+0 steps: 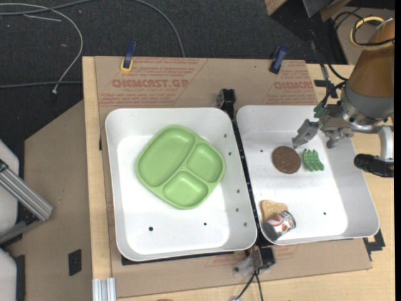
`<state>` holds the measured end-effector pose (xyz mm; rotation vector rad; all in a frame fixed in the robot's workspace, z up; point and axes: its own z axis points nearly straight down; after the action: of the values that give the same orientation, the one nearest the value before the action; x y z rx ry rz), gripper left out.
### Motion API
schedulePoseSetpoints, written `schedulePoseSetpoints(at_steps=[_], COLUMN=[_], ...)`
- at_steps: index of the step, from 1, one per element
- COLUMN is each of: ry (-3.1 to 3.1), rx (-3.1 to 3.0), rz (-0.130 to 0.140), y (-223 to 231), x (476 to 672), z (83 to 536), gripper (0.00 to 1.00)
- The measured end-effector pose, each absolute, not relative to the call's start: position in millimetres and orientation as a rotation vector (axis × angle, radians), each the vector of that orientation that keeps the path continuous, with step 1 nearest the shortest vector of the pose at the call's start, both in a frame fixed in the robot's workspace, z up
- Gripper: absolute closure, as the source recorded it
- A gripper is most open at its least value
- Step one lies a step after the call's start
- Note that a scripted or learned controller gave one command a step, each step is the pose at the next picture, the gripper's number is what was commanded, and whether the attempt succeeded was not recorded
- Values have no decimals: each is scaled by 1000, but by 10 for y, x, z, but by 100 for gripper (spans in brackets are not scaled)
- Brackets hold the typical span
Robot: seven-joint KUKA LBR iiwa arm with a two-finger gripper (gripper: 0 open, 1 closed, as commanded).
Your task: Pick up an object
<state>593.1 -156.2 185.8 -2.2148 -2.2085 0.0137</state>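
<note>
Jaws spread open, gripping nothing; my gripper [319, 135] hangs over the right white bin [351, 221], arm entering from right. "CHEMCAST GP" printed on brown cardboard sheet [150, 80]. Small green leafy toy [312, 160] lies just below my fingers.

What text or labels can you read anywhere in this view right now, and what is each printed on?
"CHEMCAST GP" in red on the brown protective sheet under the bins, above the left bin.
The same red print repeats above the right bin: too cut off and faint to read.
The small can at the right bin's near-left corner has a red and white label: too small to read.
</note>
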Motion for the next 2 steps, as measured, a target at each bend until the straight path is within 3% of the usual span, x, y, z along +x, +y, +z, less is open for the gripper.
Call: schedulePoseSetpoints(at_steps=[1, 2], ry=[-2221, -2218], rx=[-2220, -2217], rz=[0, 4], y=[-1557, -1528], x=[5964, 5962], z=[1944, 1520], gripper=[0, 0])
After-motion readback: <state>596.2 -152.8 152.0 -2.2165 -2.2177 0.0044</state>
